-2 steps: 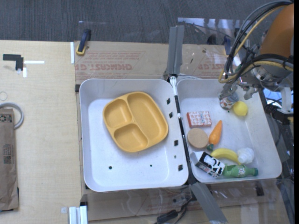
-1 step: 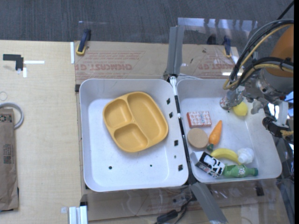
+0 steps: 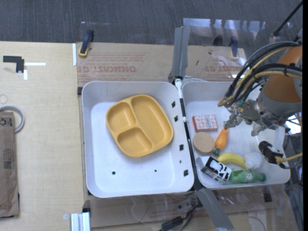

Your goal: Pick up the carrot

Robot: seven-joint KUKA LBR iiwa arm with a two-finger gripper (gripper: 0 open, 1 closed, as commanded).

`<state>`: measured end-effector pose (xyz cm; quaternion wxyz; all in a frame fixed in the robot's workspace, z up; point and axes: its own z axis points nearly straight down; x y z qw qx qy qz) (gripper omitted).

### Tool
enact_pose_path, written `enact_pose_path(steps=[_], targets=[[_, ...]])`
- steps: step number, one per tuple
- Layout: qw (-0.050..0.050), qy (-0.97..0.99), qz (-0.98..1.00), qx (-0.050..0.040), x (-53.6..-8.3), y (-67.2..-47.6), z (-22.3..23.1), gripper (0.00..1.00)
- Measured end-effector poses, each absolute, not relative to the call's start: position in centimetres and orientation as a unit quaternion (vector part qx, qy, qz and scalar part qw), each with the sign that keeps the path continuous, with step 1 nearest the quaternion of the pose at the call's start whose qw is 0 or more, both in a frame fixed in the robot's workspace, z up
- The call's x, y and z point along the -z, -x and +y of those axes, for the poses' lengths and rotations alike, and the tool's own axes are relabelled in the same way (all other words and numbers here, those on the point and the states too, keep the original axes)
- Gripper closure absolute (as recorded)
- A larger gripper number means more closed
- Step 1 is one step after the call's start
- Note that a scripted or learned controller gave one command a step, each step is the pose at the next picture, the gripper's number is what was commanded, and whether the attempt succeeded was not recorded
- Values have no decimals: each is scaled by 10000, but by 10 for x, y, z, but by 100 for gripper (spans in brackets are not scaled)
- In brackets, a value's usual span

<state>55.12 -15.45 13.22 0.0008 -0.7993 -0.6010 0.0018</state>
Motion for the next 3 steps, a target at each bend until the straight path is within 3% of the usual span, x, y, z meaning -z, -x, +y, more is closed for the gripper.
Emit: enact_pose_path(steps=[1, 2, 3], targets=[[-75, 7692, -6389, 51, -101, -537, -168, 0], [1, 6768, -7361, -3, -92, -505, -111, 0], [-6, 5763, -8172, -1, -92, -482, -136, 0]])
